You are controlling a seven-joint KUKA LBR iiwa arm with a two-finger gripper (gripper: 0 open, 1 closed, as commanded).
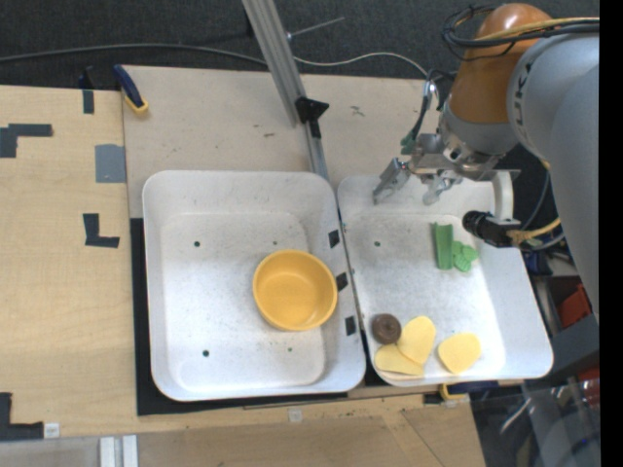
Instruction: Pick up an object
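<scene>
Well off to the claw's lower left I see a yellow bowl (295, 289) sitting upright in the left bin (175, 212). My claw (409, 190) hangs over the top edge of the right bin (511, 329), fingers spread wide with nothing between them. Below it lie a brown round piece (386, 328) and yellow chips (419, 343), with a green piece (451, 248) just down to its right.

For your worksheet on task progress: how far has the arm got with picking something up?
Done: nothing looks lifted. The yellow bowl sits in the left bin; the green piece, brown disc and yellow pieces lie in the right bin. In hand: nothing; the open gripper hovers at the right bin's far edge. Left: descend, grasp, lift.
</scene>
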